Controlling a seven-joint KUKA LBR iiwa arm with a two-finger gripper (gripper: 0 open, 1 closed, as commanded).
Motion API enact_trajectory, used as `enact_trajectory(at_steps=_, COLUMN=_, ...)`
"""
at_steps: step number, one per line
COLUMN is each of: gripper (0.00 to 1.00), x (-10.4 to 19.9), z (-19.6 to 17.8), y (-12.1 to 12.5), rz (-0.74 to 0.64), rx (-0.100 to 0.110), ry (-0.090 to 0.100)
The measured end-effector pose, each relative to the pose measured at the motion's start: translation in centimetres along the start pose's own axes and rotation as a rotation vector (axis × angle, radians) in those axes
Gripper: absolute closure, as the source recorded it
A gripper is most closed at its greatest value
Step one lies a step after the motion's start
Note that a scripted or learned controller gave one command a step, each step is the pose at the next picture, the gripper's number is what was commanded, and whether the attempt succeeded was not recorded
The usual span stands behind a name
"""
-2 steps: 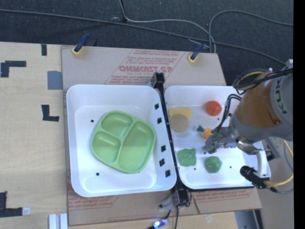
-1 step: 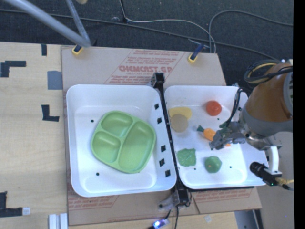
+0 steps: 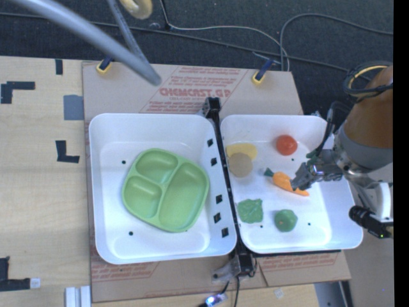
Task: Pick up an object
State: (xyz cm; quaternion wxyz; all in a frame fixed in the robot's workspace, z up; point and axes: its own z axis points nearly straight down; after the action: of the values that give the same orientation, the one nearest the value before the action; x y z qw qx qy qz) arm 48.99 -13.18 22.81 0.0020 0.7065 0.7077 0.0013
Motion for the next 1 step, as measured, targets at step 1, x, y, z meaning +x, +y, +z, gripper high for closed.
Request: enact_trajectory(at_steps=1, gripper=1.0, x=4.84, z=1.19, y=2.34, rz=-0.005, rx=0.006, ry=0.003)
